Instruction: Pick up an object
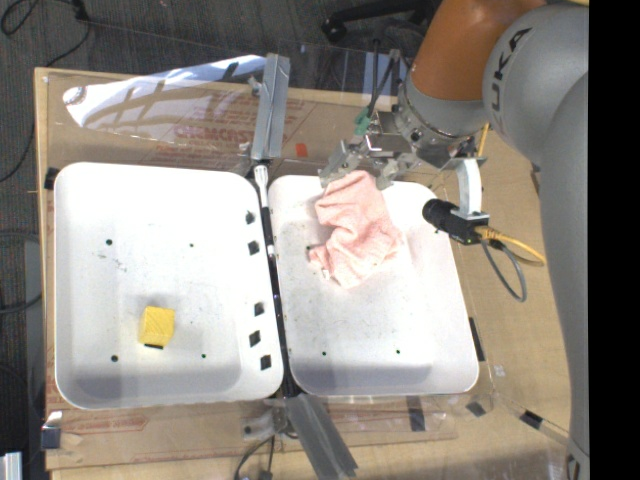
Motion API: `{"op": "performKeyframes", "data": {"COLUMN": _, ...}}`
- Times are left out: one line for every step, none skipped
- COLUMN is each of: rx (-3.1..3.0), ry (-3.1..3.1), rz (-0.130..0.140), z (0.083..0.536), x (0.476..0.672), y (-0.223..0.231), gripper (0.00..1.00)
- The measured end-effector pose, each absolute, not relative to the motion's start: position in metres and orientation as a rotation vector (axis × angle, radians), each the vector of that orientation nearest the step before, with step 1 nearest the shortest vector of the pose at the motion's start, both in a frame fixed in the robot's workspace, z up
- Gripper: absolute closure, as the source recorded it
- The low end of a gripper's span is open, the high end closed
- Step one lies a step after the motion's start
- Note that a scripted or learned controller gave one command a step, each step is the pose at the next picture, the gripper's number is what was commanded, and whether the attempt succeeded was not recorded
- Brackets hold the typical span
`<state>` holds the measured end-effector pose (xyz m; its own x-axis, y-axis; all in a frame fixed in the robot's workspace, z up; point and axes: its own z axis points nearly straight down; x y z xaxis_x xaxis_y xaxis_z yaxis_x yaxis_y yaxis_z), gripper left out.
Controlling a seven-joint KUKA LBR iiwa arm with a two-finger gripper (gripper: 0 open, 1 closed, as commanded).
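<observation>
so the gripper (368, 171) looks clenched on the top edge of the pink cloth (352, 230) at upper middle of the frame, over the right bin (440, 363); thin pinch, cloth could slip out and drop.

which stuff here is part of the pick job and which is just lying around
In the job:
pink cloth, bunched under the gripper
right bin, where the cloth is

Lying about:
yellow block
left bin, which has the block in it

You get bright, even overhead light; glare on the clear sheet (170, 93), soft shadows, slightly soft focus.
</observation>
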<state>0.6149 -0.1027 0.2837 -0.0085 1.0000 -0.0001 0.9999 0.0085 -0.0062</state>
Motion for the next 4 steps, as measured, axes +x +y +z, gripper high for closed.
{"op": "performKeyframes", "data": {"rx": -1.962, "ry": -2.447, "rz": 0.006, "z": 0.132, "x": 0.61, "y": -0.108, "gripper": 0.0}}
{"op": "performKeyframes", "data": {"rx": -1.936, "ry": -2.477, "rz": 0.0, "z": 0.094, "x": 0.571, "y": -0.174, "gripper": 0.0}}
{"op": "performKeyframes", "data": {"rx": -1.93, "ry": -2.484, "rz": 0.003, "z": 0.105, "x": 0.572, "y": -0.175, "gripper": 1.0}}
{"op": "performKeyframes", "data": {"rx": -2.17, "ry": -2.27, "rz": 0.003, "z": 0.167, "x": 0.654, "y": -0.134, "gripper": 1.0}}
